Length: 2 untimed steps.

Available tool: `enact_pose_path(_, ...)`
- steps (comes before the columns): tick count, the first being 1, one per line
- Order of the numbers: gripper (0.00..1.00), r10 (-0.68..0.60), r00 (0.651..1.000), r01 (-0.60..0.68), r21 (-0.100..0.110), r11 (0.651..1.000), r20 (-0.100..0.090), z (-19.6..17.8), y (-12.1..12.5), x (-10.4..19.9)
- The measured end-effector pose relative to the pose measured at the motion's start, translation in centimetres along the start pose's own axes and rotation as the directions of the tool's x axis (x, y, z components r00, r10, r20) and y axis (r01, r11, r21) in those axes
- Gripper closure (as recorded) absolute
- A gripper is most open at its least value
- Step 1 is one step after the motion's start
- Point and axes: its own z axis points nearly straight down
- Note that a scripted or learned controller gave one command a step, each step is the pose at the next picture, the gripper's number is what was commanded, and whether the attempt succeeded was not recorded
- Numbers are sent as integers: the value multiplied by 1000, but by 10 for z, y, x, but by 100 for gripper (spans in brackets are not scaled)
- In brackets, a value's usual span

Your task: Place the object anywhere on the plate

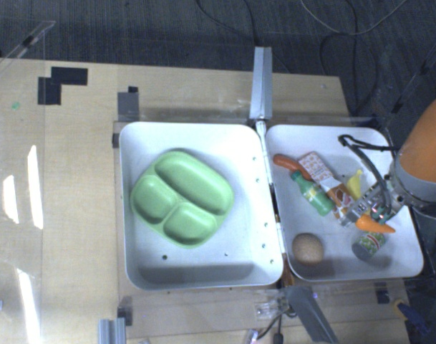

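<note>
Wooden bench, two white bins. Green plate [183, 198] sits in the left one. Gripper [374, 210] is down in the right bin, pinching a toy carrot [375, 226]; light, hard, slick plastic, so grab mid-body, not the tapered tip.

The arm [427, 153] is cut off by the picture's right edge, so that little beyond its orange band is seen. The end effector [371, 208] is blurred against the clutter at the right bin's [411, 264] right side, and its state cannot be told. The carrot [375, 225] is partly covered there. The small can [368, 245] near the bin's front right corner is too small for its label to be read. The print on the red-and-white packet [316, 167] cannot be made out. The tabletop [53, 213] is cut off at the left and bottom edges
</note>
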Motion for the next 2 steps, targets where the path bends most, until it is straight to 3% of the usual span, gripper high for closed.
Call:
enact_pose_path(1, 100, -2, 1000, 2, -4, 1000, 4, -9, 3, -1)
enact_pose_path(2, 100, -102, 995, 102, -1, 995, 0, -38, 78, 35)
